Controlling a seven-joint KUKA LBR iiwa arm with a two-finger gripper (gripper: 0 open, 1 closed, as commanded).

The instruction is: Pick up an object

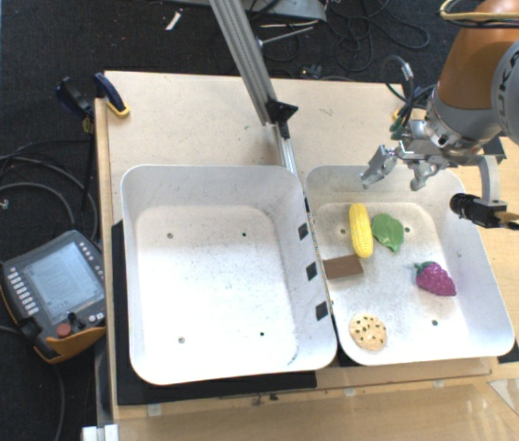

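Bright even light, soft shadows, slightly grainy.

Grey arm (516, 72) entering from upper right of frame, orange band (479, 62) showing above wrist. Wrist angling down toward frame centre. Gripper (397, 171) hanging at right-centre, upper part of frame, two fingers (376, 170) spreading apart, nothing sitting between them. Black cable trailing along wrist.

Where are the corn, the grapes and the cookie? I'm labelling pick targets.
corn (360, 230), camera view, middle of the yellow cob
grapes (435, 278), camera view, centre of the purple bunch
cookie (367, 332), camera view, middle of its top face
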